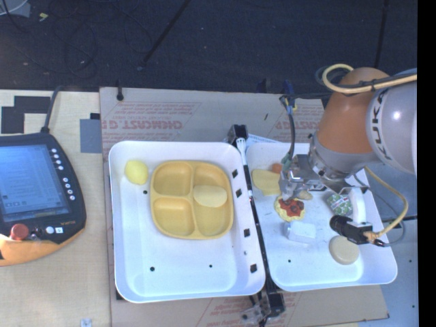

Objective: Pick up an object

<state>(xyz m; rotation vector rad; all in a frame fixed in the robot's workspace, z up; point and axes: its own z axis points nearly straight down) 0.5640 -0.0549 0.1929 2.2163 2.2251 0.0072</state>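
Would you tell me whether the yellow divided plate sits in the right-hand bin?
No, the yellow divided plate lies in the left bin, across the divider from the gripper.

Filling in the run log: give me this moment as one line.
arm: over right bin | gripper: above red-and-yellow toy | hold: none seen | left bin: yellow tray, lemon

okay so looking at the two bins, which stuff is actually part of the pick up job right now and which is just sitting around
In play:
end effector, low in the right bin
red and yellow toy just beneath it
yellow block beside it

Lying about:
divided yellow plate with a pale round piece, left bin
yellow lemon
cream disc
white block
tablet controller on the bench
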